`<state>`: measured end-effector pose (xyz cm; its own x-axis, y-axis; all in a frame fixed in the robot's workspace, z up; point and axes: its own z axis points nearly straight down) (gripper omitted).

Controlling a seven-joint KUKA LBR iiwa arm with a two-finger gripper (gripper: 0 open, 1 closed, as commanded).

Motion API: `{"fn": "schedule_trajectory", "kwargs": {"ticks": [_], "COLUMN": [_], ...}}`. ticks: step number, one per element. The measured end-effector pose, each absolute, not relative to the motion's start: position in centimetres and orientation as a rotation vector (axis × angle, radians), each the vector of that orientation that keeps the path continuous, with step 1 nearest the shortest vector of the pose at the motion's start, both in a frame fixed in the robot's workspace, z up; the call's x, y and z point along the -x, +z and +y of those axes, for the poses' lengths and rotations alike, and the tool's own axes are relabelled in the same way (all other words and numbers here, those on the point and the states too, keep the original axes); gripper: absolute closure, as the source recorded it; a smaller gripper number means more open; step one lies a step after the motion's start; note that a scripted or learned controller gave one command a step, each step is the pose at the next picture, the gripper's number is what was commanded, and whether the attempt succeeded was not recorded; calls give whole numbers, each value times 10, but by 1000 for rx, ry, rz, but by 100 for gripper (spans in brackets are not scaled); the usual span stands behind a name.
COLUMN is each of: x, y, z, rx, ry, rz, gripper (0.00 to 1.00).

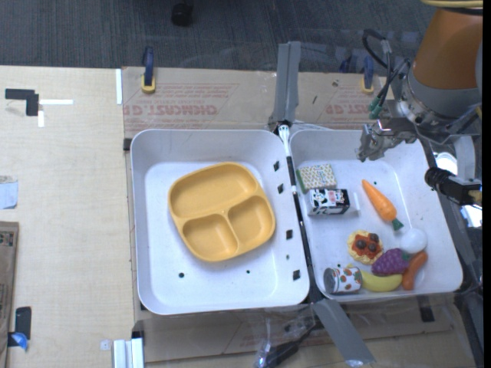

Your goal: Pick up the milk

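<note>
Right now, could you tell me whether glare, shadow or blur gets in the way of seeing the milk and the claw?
Camera view: lighting is even and soft; the milk is small but legible, lying in the right bin with no glare on it; the bins' white floors are bright, not blown out; the claw is dark and slightly soft, so its fingers are hard to read.
</note>
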<state>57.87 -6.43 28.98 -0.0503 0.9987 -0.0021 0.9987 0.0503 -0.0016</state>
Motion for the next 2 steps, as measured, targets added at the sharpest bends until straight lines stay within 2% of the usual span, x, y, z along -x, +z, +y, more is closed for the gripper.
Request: {"fn": "schedule_trajectory", "kwargs": {"ticks": [1, 2], "x": [-579, -533], "y": [290, 190], "z": [-64, -26], "rx": [-2165, -2198], "ry": [-5, -6], "rz": [2277, 2248], "gripper": [0, 0]}}
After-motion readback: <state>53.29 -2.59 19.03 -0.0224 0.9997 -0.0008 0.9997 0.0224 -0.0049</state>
